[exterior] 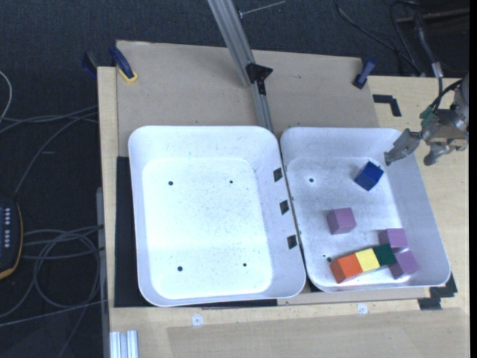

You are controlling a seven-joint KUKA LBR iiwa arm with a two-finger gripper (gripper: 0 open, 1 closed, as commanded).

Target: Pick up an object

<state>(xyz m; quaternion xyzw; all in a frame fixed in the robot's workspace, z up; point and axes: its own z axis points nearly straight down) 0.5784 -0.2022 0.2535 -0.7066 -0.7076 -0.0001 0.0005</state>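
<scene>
The right bin holds several small blocks. A blue cube lies near its far right side. A purple cube sits in the middle. Along the near edge, an orange block, a yellow block and a green block lie in a row, with two more purple blocks beside them. My gripper hangs over the bin's far right rim, just right of and above the blue cube. Its fingers stand apart, open, with nothing between them.
The left bin lies beside the right one, with a row of black clips between them. A slanted metal pole rises behind the bins. Blue clamps hold the board's far corners. Cables lie on the floor at left.
</scene>
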